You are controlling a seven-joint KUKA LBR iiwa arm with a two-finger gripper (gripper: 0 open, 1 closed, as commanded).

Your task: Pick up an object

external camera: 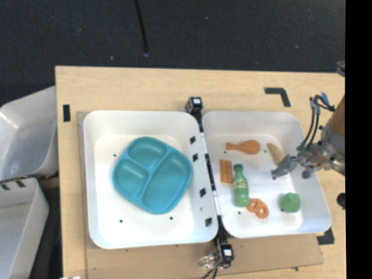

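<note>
grey two-finger gripper (283,168) at 3 o'clock of right white bin (232,122), open/shut can't tell; could knock beige stick (275,152) w/o grasping.

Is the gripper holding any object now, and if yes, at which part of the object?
Nothing is held. The gripper hangs over the right bin, near the tan stick, with no object between its fingers.

The gripper (283,168) hangs over the right bin (268,120), above a green lump (289,202); a green bottle (240,185) lies left of it.
</note>
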